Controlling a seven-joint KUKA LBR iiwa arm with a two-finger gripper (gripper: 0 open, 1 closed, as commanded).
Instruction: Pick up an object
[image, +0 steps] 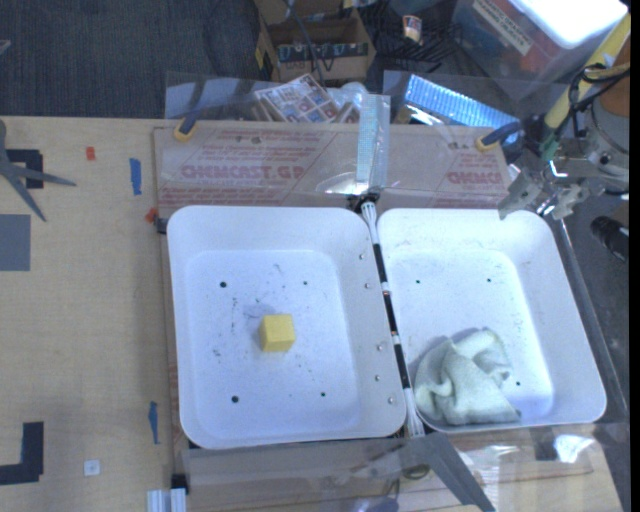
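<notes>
The single camera sat fixed above the counter (80, 300), looking down at a slant, framing both white bins (190, 250) fully.

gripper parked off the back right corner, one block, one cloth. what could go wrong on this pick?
Gripper sits beyond the right bin's far rim; a low approach could clip that rim. The white cloth lies crumpled against the divider, so fingers may snag or catch only a fold. The yellow block is small, and a slightly offset grasp might miss it.
</notes>
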